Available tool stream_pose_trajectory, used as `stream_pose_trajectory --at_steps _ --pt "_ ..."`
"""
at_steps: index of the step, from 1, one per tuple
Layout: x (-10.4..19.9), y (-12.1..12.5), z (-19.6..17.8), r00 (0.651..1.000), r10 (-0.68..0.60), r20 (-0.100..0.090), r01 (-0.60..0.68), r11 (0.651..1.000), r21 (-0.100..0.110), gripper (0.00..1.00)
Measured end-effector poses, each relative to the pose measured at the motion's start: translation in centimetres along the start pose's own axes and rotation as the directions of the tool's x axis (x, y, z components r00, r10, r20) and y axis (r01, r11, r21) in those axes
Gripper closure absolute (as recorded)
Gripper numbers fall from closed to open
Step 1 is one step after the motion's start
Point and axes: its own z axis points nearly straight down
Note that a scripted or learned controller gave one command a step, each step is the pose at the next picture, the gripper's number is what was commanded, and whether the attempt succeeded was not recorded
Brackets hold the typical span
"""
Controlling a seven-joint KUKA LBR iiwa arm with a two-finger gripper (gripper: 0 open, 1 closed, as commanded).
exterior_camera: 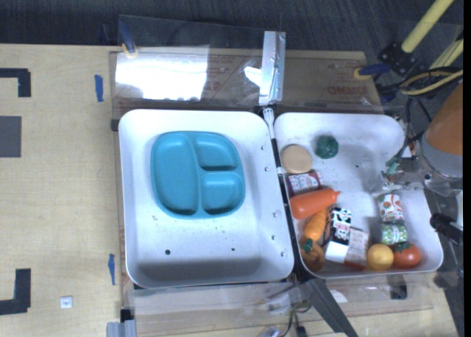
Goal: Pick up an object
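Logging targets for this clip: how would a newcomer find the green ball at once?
Look in the right bin, the one crowded with toy food. The green ball lies near its far wall, just right of a tan round disc. It is the sole dark green, round thing, apart from the pile.

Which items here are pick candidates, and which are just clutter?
Pick candidates, all in the right bin: green ball, tan round disc, carrot, lemon, tomato, small cans and cartons.

Not for the job: blue divided tray in the left bin, yellow pole, cables.
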Motion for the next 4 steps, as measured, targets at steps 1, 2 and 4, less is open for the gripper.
stream_pose_trajectory --at_steps 1,2,4 --pt "8.7 0.7 -11.4 0.999 -0.033 0.005 0.033 0.999 0.0 1.0" --pt "8.3 0.3 -10.7 1.0 -0.025 0.006 0.025 1.0 0.014 0.0" --pt "1.6 -3.8 1.4 0.997 -0.077 0.005 0.077 0.997 0.01 0.0"
